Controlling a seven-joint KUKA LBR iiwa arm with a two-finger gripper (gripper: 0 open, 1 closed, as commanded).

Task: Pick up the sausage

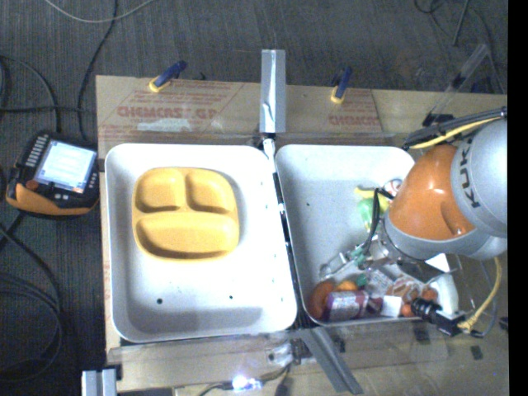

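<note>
Reaching in from the right, the arm (450, 200) hangs over the right bin (330, 188), its gripper (367, 258) low among clutter by the sausage (346, 305) at the near wall, grip state unclear.

Yellow divided tray (187, 213) in left bin (124, 304), handheld screen (56, 174), perhaps two clamps (167, 75)

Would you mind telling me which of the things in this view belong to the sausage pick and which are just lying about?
Belongs to the job:
- sausage, dark reddish, at the right bin's near edge
- gripper, low over the pile in that bin
- right bin

Just lying about:
- yellow divided tray in the left bin
- green-yellow item
- handheld pendant off the bench
</note>
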